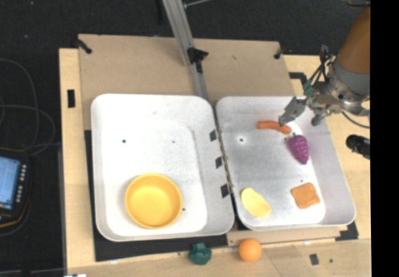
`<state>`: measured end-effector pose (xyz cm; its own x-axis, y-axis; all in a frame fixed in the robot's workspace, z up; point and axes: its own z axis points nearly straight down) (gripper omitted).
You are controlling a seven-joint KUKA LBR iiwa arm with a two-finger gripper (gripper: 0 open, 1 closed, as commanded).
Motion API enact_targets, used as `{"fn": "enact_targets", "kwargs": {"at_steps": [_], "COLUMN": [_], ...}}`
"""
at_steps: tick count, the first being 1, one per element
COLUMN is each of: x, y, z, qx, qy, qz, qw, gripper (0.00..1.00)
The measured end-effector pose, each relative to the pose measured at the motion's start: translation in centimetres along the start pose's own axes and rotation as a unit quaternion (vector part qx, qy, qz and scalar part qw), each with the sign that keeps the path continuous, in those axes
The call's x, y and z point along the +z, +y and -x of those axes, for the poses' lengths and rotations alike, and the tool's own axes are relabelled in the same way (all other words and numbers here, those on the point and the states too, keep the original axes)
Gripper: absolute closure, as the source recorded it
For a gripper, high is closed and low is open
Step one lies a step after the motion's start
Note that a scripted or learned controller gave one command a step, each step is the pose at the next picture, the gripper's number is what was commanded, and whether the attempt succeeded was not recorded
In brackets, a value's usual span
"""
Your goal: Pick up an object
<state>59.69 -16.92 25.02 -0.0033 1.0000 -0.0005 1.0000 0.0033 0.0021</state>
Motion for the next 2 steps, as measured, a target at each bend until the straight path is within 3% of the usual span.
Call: {"fn": "enact_targets", "kwargs": {"at_steps": [1, 2], "x": [0.0, 6.0], "y": [0.0, 0.0], "z": [0.0, 0.9], "qx": [0.000, 0.002], "qy": [0.000, -0.001], "qz": [0.000, -0.003], "qw": [1.0000, 1.0000], "gripper": [0.00, 0.00]}}
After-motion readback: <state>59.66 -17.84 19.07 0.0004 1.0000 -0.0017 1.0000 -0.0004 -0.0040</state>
